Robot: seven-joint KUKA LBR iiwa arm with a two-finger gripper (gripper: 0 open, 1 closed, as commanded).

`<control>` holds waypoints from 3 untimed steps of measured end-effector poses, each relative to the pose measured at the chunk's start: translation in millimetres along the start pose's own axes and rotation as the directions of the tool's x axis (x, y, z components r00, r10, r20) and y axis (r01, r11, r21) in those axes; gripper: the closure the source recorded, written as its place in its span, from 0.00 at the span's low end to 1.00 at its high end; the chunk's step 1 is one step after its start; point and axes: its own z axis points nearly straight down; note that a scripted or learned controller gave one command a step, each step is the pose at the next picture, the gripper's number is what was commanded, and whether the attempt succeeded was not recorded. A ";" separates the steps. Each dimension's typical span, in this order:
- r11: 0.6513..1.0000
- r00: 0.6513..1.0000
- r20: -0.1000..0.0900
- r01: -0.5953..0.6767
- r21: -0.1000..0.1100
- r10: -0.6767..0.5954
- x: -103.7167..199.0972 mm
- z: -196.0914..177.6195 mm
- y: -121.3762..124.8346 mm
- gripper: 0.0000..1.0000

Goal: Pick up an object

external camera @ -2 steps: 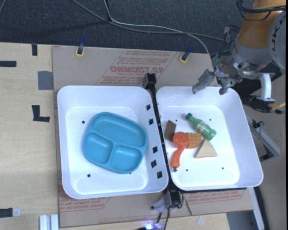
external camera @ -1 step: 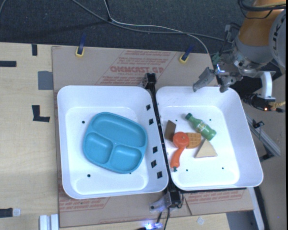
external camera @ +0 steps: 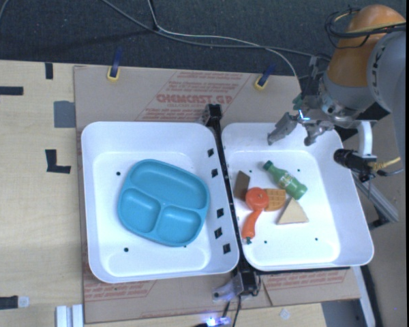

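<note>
The right bin [external camera: 327, 244] holds a green bottle [external camera: 285, 180] lying on its side, a brown block [external camera: 243, 182], an orange-red scoop-like toy [external camera: 254, 210], a waffle-patterned piece [external camera: 275, 199] and a tan wedge [external camera: 292, 213]. My gripper [external camera: 296, 133] hangs over the bin's far edge, above and behind the bottle, fingers spread open with nothing between them. The grey arm with its orange band [external camera: 368, 29] comes in from the upper right.
The left bin [external camera: 102, 251] carries a blue three-compartment tray [external camera: 163, 201]. A black divider clip strip [external camera: 219, 182] runs between the bins. Cables [external camera: 191, 33] trail across the dark surface behind. Yellow clamps [external camera: 113, 72] hold the cardboard base.
</note>
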 end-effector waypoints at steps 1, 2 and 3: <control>1.000 1.000 0.000 0.000 0.001 0.000 -8.0 63.0 -4.2 0.00; 1.000 1.000 0.001 0.002 -0.005 -0.002 -7.5 118.2 -4.4 0.00; 1.000 1.000 0.001 0.002 -0.005 -0.002 -7.5 106.8 -3.6 1.00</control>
